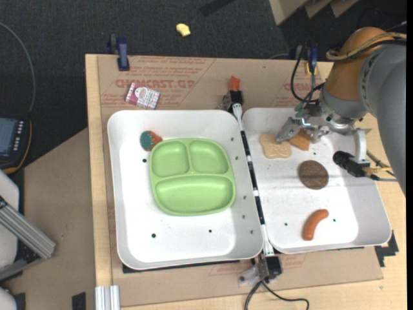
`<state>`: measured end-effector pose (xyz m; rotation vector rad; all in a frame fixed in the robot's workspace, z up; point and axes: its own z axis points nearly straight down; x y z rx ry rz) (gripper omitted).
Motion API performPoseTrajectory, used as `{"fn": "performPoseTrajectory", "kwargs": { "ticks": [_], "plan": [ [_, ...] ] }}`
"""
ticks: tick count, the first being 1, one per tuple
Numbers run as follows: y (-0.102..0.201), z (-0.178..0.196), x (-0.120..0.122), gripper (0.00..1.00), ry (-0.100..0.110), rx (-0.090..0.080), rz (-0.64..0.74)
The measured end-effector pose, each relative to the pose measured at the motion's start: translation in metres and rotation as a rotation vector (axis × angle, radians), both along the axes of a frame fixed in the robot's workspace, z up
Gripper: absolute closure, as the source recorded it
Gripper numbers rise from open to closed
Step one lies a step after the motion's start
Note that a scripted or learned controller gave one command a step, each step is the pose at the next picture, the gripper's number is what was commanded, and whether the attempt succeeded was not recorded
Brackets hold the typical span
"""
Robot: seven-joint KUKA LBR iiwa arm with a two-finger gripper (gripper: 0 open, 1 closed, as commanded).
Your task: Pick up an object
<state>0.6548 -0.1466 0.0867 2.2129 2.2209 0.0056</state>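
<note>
While the arm reaches in from the right of the frame, its claw (298,129) sits low in the upper part of the right bin (361,234), directly over a small orange block (301,142) and just beside a pale cracker-shaped piece (277,148). Its two fingers look spread fairly wide, one slanting down toward the cracker piece, and nothing is clearly caught between them, so I judge the pick not yet made. The wrist points straight down, probably so the fingers can straddle a flat item from above. Lower in the same bin lie a brown round patty (313,174) and, near the bottom, an orange sausage (315,224), well apart from the claw. At centre left, the left bin (129,237) holds a green divided plate (191,175) with a small round toy (151,139) touching its upper left corner.
</note>
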Motion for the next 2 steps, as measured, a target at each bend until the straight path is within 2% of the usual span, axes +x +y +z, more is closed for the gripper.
{"fn": "performPoseTrajectory", "kwargs": {
  "ticks": [1,2],
  "plan": [
    [-0.001,0.010,-0.002,1.00,0.003,-0.001,-0.003],
    [0.073,0.104,-0.076,1.00,0.005,0.006,0.002]
  ]
}}
